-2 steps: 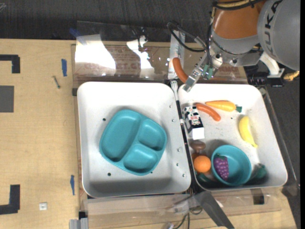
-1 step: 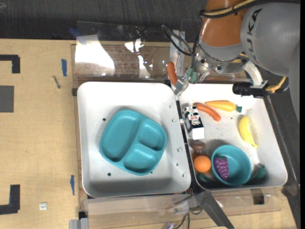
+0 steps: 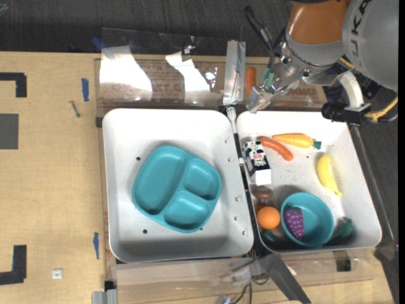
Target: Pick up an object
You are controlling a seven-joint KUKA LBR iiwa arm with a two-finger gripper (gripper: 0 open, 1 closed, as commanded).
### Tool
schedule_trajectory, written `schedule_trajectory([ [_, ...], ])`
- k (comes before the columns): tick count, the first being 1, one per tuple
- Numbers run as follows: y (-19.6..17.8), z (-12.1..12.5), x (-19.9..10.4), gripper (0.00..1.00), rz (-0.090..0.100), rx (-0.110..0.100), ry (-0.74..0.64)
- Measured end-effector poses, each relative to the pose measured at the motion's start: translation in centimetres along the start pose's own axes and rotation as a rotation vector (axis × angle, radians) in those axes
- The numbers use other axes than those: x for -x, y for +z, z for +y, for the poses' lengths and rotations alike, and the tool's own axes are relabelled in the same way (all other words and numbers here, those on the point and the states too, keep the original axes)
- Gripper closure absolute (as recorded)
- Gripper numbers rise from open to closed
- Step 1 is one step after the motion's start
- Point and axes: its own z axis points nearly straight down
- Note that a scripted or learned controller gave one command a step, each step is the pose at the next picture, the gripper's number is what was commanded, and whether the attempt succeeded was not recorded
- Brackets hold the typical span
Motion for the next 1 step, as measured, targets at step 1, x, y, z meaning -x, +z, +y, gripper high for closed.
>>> schedule_trajectory([
  [1, 4.89, 0.16, -3.41, 1.0, 0.005, -0.009, -0.017],
])
